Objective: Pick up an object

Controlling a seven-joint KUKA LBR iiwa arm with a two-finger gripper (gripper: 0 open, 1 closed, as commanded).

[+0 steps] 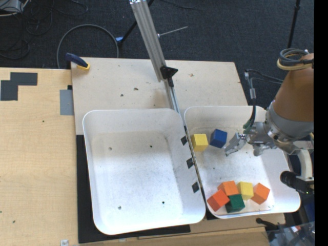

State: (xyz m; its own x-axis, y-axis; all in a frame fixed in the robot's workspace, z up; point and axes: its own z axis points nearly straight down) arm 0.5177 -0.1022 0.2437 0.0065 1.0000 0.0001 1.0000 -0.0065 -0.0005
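Observation:
In the right bin [277, 160] lie a yellow cube [200, 141] and a blue cube [218, 138] side by side near its left wall. A cluster sits at the bin's front: a red cube [219, 200], an orange cube [230, 188], a green cube [236, 203], a yellow cube [246, 189] and another orange cube [261, 193]. My gripper [234, 144] hangs just right of the blue cube, over the bin floor. Nothing shows between its fingers.
The left bin [102, 137] stands beside the right one, with black clips along the shared wall [187, 152]. A slanted aluminium rail [151, 40] rises behind the bins. The orange-banded arm [294, 106] fills the right side.

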